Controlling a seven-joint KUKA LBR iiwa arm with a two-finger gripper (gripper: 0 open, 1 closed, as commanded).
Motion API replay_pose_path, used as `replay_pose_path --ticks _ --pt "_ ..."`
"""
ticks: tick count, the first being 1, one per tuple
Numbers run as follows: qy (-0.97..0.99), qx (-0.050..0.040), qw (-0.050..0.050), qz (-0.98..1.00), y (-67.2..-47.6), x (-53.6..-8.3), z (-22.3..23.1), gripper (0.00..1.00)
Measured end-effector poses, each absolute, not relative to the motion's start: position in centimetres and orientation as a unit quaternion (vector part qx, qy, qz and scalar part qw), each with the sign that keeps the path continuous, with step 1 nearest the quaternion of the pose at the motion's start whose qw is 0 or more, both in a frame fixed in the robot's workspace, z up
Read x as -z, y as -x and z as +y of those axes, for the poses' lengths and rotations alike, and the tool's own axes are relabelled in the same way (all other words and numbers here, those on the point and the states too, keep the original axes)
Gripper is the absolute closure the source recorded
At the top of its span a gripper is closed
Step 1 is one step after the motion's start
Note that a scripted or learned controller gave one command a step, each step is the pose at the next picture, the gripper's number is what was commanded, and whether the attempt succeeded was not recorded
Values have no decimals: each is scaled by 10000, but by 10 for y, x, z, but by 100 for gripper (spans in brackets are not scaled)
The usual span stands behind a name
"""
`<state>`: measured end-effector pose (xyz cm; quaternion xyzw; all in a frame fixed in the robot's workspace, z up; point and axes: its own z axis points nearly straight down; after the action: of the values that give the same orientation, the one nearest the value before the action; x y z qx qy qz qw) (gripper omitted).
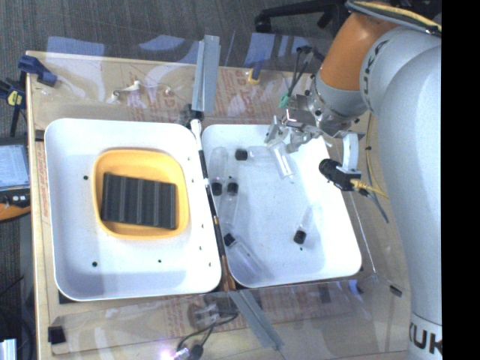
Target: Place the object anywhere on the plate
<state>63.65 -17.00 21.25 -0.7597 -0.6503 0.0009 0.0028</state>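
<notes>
Here, two shallow white bins sit side by side on the bench: the left white bin (67,201) holds a rounded yellow plate (139,163), and on that plate lies a dark ribbed rectangular block (139,201), flat and roughly centred. The right white bin (337,246) holds several clear plastic tubes with small black caps, scattered well apart: one near the top left (240,154), a pair close to the left wall (223,187), one low by the left wall (229,239), and one toward the lower right (300,235). The grey arm with the orange band (352,47) reaches in from the right, its two-finger gripper (285,142) hovering over the upper part of the right bin; whether it is apart or together I cannot tell
</notes>
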Motion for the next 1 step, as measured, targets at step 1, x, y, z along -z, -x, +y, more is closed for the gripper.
replay_pose_path --ticks 1 --pt "6932 -10 20 -7208 -638 -196 -132 100"
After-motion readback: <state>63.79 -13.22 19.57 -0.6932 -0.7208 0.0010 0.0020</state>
